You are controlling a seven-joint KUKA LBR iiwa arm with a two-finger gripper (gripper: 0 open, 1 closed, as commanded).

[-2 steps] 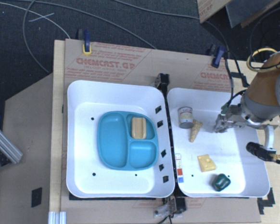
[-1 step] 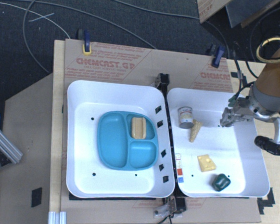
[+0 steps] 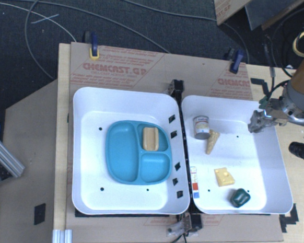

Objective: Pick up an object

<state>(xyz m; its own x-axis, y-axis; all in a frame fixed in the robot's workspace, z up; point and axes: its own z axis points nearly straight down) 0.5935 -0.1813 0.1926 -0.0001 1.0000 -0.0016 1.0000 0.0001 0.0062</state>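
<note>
Hand: the hand (image 3: 258, 121) hangs at the upper right rim of the right bin, at the end of the grey arm (image 3: 300, 96) that comes in from the right; nothing lies between its fingers, and how far apart they stand cannot be told at this size.
Left bin: the left bin (image 3: 87, 139) holds a blue divided plate (image 3: 123, 155) lying flat near its middle.
Plate contents: a tan, bread-like block (image 3: 150, 138) lies in the plate's upper right compartment.
Divider: a row of small black clips (image 3: 176, 151) runs down the seam where the two bins meet.
Right bin: the right bin (image 3: 271, 169) holds the loose objects, all well apart from the hand.
Tin: a small can with a grey lid (image 3: 201, 126) stands in the bin's upper left part.
Cone: a tan cone (image 3: 212, 141) lies just beside the can, to its lower right, point downward.
Marker: a slim white stick with red and blue bands (image 3: 194, 183) lies along the bin's left wall.
Cheese: a yellow wedge with holes (image 3: 224, 177) lies near the bin's middle, lower down.
Green piece: a dark green rounded object (image 3: 240, 197) lies near the bin's lower rim, just beside the wedge.
Table: the table (image 3: 146, 65) shows printed brown board, with blue clamps (image 3: 94, 48) at its far edge.
</note>
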